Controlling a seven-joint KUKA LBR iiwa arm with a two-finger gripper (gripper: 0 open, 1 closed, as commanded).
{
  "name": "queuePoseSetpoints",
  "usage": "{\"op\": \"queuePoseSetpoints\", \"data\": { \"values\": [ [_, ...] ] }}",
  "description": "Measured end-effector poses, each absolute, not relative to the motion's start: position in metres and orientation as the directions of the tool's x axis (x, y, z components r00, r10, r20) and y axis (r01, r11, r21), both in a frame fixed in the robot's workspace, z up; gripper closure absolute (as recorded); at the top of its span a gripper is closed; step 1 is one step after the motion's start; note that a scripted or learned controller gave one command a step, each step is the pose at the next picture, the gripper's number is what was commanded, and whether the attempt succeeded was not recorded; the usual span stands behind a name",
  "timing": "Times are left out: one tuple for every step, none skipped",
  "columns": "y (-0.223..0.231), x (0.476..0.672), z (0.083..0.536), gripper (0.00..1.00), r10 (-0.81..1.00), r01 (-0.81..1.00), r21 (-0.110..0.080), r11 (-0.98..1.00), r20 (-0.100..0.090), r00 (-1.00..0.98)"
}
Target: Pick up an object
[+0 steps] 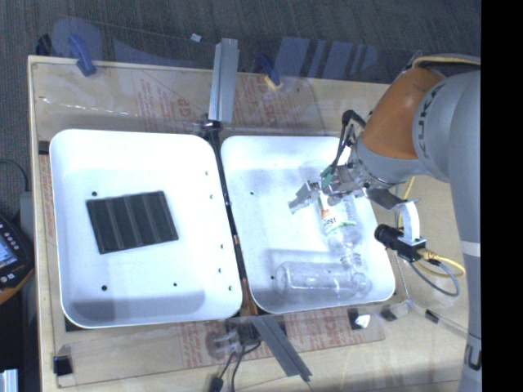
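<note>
Gripper [315,196] perhaps over clear bottle [341,229]

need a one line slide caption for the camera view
KUKA arm's gripper low in the right bin beside two clear plastic bottles; a dark ribbed panel lies in the left bin.

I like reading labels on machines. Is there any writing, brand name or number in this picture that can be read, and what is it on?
Arm: dark letters on the grey casing beside the orange band, cut off and too blurred to read.
Bench: faint red print along the surface around the bins, too faint to read.
Small bottle: a label with a red mark, too small to read.
Screen at the left edge: glowing, nothing readable.
</note>
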State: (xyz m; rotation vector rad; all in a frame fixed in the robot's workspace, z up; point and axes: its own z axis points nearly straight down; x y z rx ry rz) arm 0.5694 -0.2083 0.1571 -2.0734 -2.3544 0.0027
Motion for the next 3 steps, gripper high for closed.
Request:
{"op": "queuePoseSetpoints", "data": {
  "values": [
    [-0.2083, 0.5694, 0.1571, 0.00, 0.992, 0.992, -0.004, 0.126, 0.002, -0.126],
    [-0.2083, 0.5694, 0.1571, 0.00, 0.992, 0.992, -0.004, 0.126, 0.002, -0.126],
    [-0.2083, 0.5694, 0.1571, 0.00, 0.992, 0.992, -0.004, 0.126, 0.002, -0.126]
  ]
}}
